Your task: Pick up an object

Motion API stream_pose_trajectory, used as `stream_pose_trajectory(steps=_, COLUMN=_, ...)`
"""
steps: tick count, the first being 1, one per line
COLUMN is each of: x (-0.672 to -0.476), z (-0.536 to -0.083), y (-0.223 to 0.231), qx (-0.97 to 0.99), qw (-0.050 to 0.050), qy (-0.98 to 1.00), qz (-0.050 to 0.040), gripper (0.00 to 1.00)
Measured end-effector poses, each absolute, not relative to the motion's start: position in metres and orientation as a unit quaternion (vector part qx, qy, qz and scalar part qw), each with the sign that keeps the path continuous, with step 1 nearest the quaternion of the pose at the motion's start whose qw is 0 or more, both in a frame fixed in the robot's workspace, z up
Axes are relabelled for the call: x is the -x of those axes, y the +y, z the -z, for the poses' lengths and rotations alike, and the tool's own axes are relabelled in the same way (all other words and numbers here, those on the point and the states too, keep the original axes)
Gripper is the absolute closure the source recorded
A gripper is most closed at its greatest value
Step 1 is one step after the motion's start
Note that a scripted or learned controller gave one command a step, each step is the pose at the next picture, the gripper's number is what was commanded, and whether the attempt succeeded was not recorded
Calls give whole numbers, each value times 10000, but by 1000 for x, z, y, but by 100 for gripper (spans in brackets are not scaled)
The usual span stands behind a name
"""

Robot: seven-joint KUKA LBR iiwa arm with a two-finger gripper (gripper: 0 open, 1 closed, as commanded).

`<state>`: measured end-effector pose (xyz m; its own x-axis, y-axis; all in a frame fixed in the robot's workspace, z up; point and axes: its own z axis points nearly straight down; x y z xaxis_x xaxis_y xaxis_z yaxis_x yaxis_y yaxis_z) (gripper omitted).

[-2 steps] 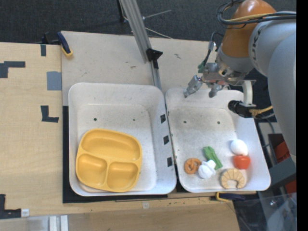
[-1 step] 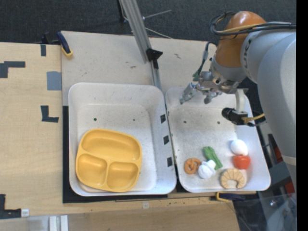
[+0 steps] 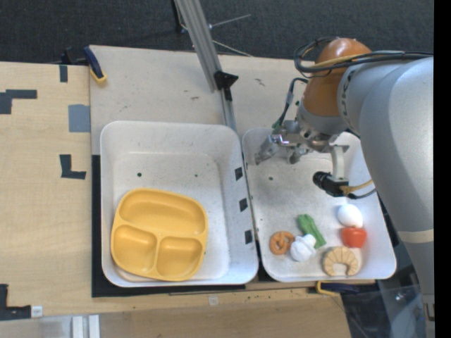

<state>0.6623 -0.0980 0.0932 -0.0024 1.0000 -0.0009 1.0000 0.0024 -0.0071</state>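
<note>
The gripper (image 3: pixel 282 148) hangs over the far end of the right bin (image 3: pixel 282 203), just beside the rim this bin shares with the left bin (image 3: pixel 169 153). Its two fingers stand narrowly parted with nothing between them; one fingertip (image 3: pixel 264 153) points toward the shared rim, the other sits a little nearer the bin's middle.

The things to pick lie clustered at the near end of the right bin, well apart from the gripper. A white egg (image 3: pixel 349 215) lies closest to the arm's side, with a red tomato (image 3: pixel 354 237) just beside it on the near side. A croissant (image 3: pixel 342 260) rests by the near rim, touching or nearly touching the tomato. A green vegetable piece (image 3: pixel 310 229) lies aslant toward the bin's middle, a white garlic-like piece (image 3: pixel 303 248) touching its near end, and a small brown pretzel (image 3: pixel 281 243) just beside that.

In the left bin, a yellow divided tray (image 3: pixel 161 233) lies flat at the near end.
</note>
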Motion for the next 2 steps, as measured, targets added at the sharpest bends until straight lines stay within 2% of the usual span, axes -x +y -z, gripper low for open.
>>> stream_pose_trajectory(steps=1, x=-664, z=-107, y=-97, qx=7057, qw=4, qy=-7086, qz=-14, gripper=100)
stream_pose_trajectory(steps=2, x=-662, z=-153, y=-89, qx=7063, qw=-12, qy=-7079, qz=13, gripper=100)
